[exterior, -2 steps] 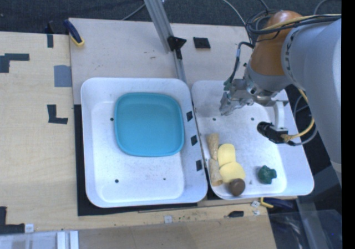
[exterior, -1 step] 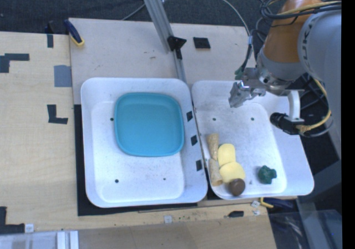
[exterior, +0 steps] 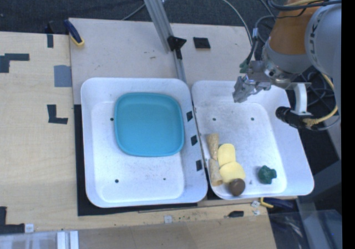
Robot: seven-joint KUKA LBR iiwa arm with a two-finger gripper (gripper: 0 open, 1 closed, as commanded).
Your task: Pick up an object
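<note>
Nearest the viewer, along the near edge of the right bin (exterior: 288,131), lie the candidate objects: a small brown ball (exterior: 237,187), two pale yellow pieces (exterior: 228,163) stacked just behind it, a tan cone-like piece (exterior: 213,156) pressed along the bin's left wall, and a dark green lump (exterior: 267,173) set apart toward the right. None of them is in the robot's hold.

Gripper (exterior: 242,94): poised above the far left part of the same bin, well apart from every object; whether its fingers are spread or closed cannot be told from this angle. Behind it, the grey arm with its orange band (exterior: 297,18) enters from the right.

Step in hand, judged: approach and selection. The green lump looks the soundest choice, since bare floor surrounds it on all sides and fingers could descend either side without fouling a neighbour. The yellow pieces, ball and cone touch one another and crowd the wall, leaving little room for a finger.

Clearances: open bin floor runs between gripper and objects, so a travel toward the near edge appears unobstructed. The divider between bins is the edge to avoid. Left bin (exterior: 94,131): holds a teal plate (exterior: 148,124), lying flat and central.
</note>
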